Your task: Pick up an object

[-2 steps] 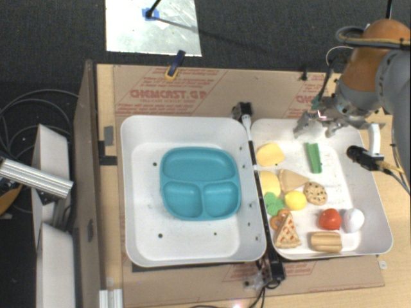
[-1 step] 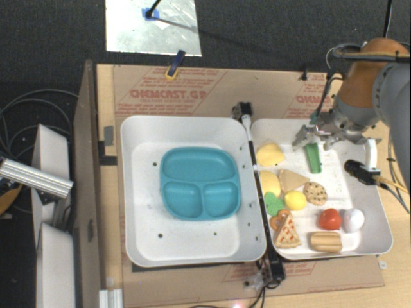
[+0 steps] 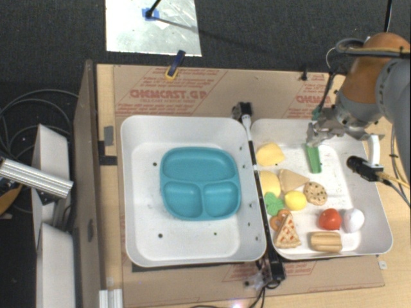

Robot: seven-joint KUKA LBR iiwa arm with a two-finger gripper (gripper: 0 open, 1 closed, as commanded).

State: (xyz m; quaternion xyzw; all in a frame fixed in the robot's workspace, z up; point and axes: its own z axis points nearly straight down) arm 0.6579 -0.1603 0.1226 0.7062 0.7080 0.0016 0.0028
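Observation:
The right white bin (image 3: 376, 236) holds several toy foods. A green stick (image 3: 313, 160) lies upright in its far part. My gripper (image 3: 317, 135) hangs just above the stick's far end, very close to it or touching it. Nearer the front lie a yellow chunk (image 3: 270, 153), a pale wedge (image 3: 293, 179), a cookie (image 3: 315, 192), a lemon (image 3: 295, 201), a red tomato (image 3: 330, 219), a white egg (image 3: 353, 219), a pizza slice (image 3: 287, 231) and a bread roll (image 3: 325, 240).
The left white bin (image 3: 138, 172) holds a blue divided tray (image 3: 200, 181). A black divider (image 3: 255, 185) runs between the two bins. The foods crowd the right bin's left and front; its far right part has bare floor (image 3: 340, 156).

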